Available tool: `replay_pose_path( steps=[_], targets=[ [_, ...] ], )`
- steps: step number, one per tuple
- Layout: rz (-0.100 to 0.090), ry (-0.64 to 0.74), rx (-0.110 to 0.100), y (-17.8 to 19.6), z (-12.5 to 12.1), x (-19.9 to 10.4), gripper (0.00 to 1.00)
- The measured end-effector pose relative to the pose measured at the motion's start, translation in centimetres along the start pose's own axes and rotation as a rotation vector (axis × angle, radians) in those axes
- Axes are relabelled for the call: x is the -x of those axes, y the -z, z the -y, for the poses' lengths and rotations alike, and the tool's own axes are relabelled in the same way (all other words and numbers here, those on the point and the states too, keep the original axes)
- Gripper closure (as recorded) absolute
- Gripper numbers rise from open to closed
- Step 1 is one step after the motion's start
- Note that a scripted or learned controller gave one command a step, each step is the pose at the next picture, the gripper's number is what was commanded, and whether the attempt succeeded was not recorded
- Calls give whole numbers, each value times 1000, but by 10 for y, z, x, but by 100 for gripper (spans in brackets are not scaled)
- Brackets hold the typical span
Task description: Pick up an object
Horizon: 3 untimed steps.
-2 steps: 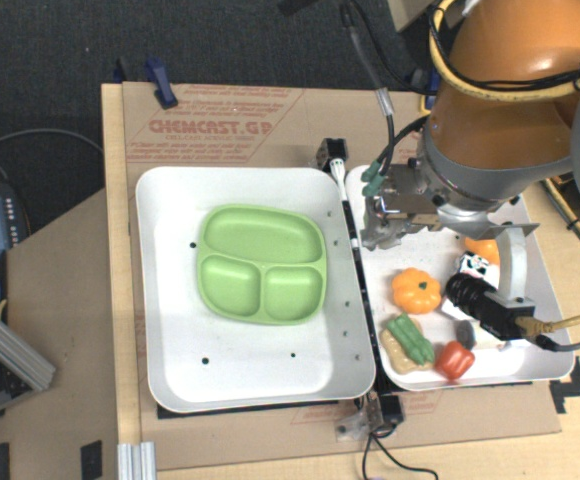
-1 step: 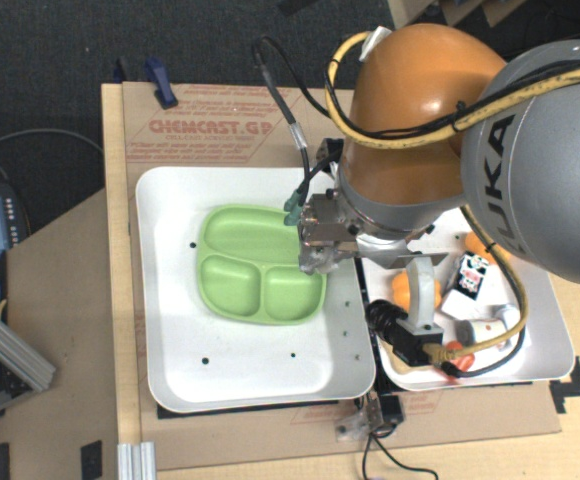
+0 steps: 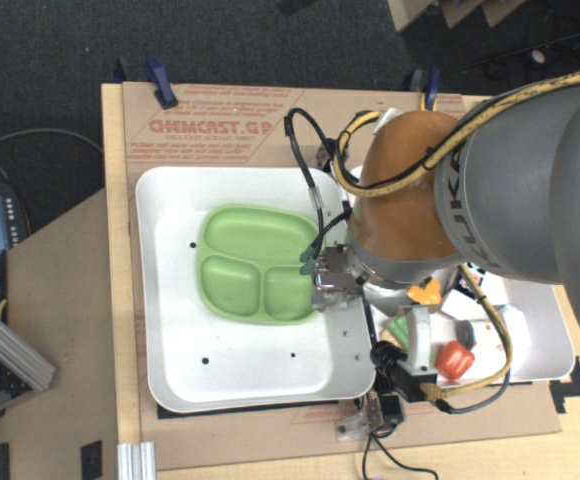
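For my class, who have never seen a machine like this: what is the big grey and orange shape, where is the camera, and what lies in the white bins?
The big shape is a robot arm, grey with an orange band, reaching in from the right. The one camera is fixed above the bench, looking down at a slant. Two shallow white bins sit side by side on a brown board. The left bin holds a green tray with three compartments. The arm's tool is low over the tray's right edge; whether it grips anything cannot be told. The arm hides most of the right bin, where small red, orange and green items show. Its job is to pick up an object.
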<state>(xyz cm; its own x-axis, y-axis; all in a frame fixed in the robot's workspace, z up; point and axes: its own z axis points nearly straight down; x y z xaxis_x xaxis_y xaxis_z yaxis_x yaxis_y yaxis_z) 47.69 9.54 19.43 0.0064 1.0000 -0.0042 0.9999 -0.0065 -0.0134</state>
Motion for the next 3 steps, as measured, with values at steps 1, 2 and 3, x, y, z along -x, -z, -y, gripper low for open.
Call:
replay_pose_path(
  steps=[1,2,3],
  targets=[
    [-9,21,12,-22,1,-138,100],
    [-5,3,5,-81,-1,-93,100],
    [-4,5,19,-64,-82,-81,100]
  ],
)
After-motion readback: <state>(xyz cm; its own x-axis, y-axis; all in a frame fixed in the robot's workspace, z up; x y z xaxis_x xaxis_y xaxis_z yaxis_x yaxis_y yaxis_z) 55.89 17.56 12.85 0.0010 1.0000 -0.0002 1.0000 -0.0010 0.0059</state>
